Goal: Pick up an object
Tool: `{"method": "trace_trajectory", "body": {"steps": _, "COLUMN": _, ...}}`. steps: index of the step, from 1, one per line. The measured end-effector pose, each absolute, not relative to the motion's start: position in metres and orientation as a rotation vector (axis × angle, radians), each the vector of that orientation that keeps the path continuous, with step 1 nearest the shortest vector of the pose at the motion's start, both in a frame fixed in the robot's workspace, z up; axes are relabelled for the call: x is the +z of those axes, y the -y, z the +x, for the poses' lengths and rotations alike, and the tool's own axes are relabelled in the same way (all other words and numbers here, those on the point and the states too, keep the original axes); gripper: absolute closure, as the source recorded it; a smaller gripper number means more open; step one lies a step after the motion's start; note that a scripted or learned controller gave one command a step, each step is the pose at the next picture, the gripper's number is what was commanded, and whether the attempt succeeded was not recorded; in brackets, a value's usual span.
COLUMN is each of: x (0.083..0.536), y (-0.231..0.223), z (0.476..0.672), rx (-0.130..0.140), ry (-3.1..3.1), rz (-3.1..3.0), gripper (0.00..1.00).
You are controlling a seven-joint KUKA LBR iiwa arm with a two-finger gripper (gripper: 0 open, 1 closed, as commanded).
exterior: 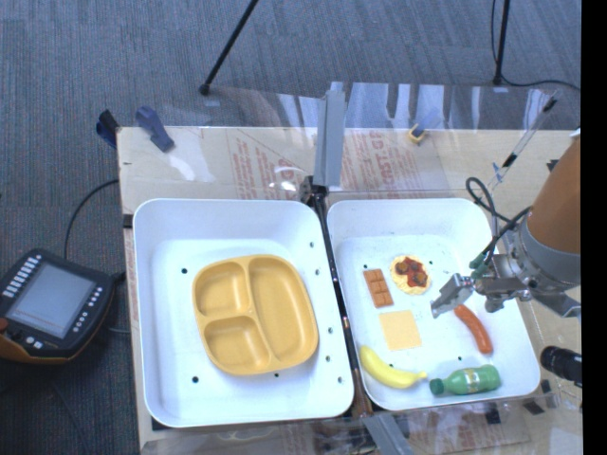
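Green bottle [467,380] & banana [390,369] near edge of right bin [432,211]; sausage [473,329] just under/right of tool [453,294], long axis slanting near-right, nothing gripped, opening can't tell.

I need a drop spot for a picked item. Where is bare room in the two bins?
Left white bin: bare floor rings the yellow divided plate. Right white bin: bare strip along its far wall; crowded below.
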State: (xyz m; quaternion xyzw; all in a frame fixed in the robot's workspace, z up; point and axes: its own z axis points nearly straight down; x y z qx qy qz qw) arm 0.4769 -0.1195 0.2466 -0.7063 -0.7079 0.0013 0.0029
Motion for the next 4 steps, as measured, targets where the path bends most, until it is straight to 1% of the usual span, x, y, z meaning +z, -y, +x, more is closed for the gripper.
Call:
{"method": "trace_trajectory", "body": {"steps": 1, "x": 0.177, "y": 0.186, "z": 0.507, "rx": 0.010, "ry": 2.171, "rz": -2.256, "gripper": 0.00}}
{"method": "trace_trajectory", "body": {"steps": 2, "x": 0.086, "y": 0.207, "z": 0.523, "rx": 0.000, "ry": 2.293, "rz": -2.140, "gripper": 0.00}}
{"method": "trace_trajectory", "body": {"steps": 3, "x": 0.116, "y": 0.153, "z": 0.539, "rx": -0.001, "ry": 1.959, "rz": -2.452, "gripper": 0.00}}
{"method": "trace_trajectory", "body": {"steps": 4, "x": 0.087, "y": 0.204, "z": 0.499, "rx": 0.000, "ry": 2.077, "rz": -2.350, "gripper": 0.00}}
